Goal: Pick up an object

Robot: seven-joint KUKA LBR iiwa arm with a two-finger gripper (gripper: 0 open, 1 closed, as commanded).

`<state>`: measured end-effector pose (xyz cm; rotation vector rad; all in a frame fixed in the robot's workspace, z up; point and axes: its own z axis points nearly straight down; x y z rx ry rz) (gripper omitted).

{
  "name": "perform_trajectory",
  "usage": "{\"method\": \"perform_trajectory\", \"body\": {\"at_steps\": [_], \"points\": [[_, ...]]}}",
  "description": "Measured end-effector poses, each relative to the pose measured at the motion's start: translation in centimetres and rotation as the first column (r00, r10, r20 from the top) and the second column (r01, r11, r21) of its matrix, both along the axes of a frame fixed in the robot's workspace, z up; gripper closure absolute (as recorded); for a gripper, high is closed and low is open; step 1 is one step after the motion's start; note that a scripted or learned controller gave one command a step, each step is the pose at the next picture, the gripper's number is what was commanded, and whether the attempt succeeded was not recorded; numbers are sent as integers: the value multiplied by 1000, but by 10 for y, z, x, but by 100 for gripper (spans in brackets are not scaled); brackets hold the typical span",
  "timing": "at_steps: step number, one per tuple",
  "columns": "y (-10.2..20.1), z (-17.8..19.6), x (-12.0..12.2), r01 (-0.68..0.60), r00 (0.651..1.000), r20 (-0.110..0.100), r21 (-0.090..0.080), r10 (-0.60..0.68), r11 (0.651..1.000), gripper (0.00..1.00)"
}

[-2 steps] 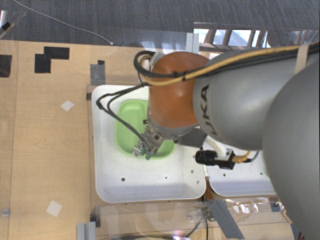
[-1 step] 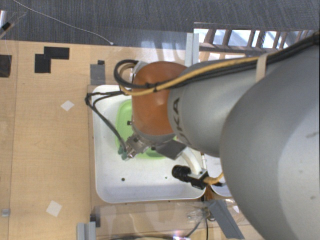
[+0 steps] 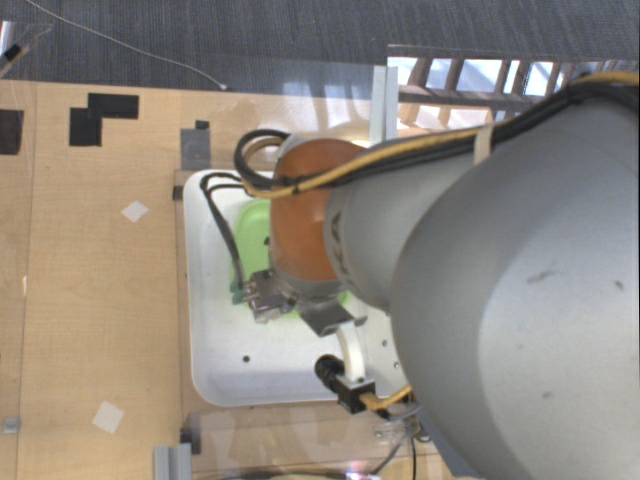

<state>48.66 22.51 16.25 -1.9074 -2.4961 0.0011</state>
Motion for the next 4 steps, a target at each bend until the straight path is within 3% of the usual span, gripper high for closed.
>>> {"method": "perform_trajectory", "body": {"at_steps": [1, 2, 3, 4], "points": [[2, 11, 0, 350, 937, 1, 1, -350, 937, 100], [10, 37, 1, 474, 880, 1, 2, -474, 880, 100], [10, 25, 0, 824, 567, 0, 0, -824, 567, 100], [9, 1, 7, 953, 303, -1, -1, -953, 303, 100]]}}
